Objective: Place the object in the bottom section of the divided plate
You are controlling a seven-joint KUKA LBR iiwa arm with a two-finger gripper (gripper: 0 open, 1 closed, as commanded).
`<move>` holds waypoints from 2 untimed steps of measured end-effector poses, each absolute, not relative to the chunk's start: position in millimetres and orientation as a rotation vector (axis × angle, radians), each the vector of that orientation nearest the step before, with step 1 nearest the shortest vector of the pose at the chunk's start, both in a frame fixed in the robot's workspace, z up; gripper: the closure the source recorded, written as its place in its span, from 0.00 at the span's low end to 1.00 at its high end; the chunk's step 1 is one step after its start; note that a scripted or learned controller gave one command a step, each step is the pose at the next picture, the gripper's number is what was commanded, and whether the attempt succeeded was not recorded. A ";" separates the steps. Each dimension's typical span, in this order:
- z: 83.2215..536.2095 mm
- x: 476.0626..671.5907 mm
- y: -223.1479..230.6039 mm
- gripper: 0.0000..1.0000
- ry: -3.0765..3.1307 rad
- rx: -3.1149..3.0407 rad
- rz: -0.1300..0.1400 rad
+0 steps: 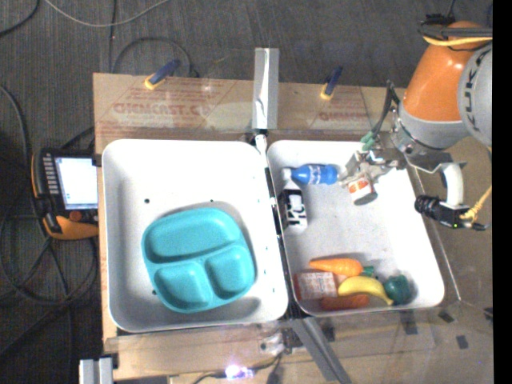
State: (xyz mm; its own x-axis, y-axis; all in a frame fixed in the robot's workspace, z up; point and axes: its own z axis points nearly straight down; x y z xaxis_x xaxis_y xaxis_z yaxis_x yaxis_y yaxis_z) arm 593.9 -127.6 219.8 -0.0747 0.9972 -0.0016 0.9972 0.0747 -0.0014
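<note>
The hand (366,174) is hanging over the upper part of the right bin (416,238), right next to a small white-and-orange can-like object (362,189). Can't tell from this angle whether it is spread, pressed together, or pinching that object; the two are overlapping in the camera view and it is all small and blurry. The object could be in the hand or just lying on the bin floor under it.

A blue bottle (314,174) is lying just beside the hand on its left, near enough to get bumped or grabbed by mistake. A black-and-white item (294,209) is sitting below the bottle against the bin's left wall.

Likely risks:
- a shallow or off-centre hold, so the small object is slipping out during the carry over the wall between the bins
- the bottle getting knocked and rolling
- a drop into the wrong compartment: the teal divided plate (199,262) in the left bin (128,174) is sitting rotated, so "bottom section" is ambiguous between the two smaller pockets at its lower side

Carrot (336,266), banana (364,288), a green item (400,288) and a red packet (316,282) are piling up in the right bin's lower corner, well apart from the hand, partly covering each other. The arm's upper part is getting cut off at the view's right. The small object's label is unreadable.
</note>
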 end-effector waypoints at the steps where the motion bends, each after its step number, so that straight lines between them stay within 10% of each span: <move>1: 130.9 584.8 -169.4 1.00 2.058 2.379 -0.003; 2: 182.8 596.8 -60.6 1.00 2.084 2.354 -0.003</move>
State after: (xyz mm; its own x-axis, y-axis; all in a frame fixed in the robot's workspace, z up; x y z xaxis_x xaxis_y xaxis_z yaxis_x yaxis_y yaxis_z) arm 596.8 -60.6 182.8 0.1215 0.9926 0.0003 0.9926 -0.1215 -0.0030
